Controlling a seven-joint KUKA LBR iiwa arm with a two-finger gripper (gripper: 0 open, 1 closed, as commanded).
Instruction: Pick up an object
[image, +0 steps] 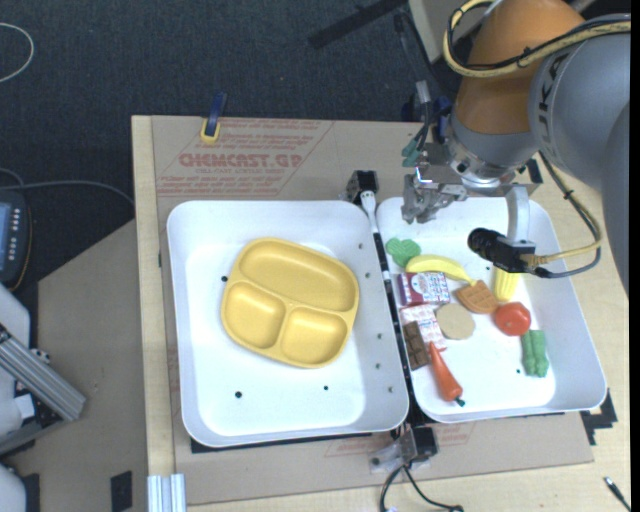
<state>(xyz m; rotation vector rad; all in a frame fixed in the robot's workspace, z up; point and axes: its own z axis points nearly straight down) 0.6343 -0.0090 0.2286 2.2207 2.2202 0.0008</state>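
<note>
Two-finger metal gripper hovers near small green toy (finger state unclear, probably empty); crowded pile risks a miss.

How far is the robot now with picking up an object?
Nothing looks picked yet. The gripper hangs over the far end of the right bin, above the green piece, with nothing seen between its fingers. The banana and tomato lie in the bin. Descent, grasp and lift remain.
</note>
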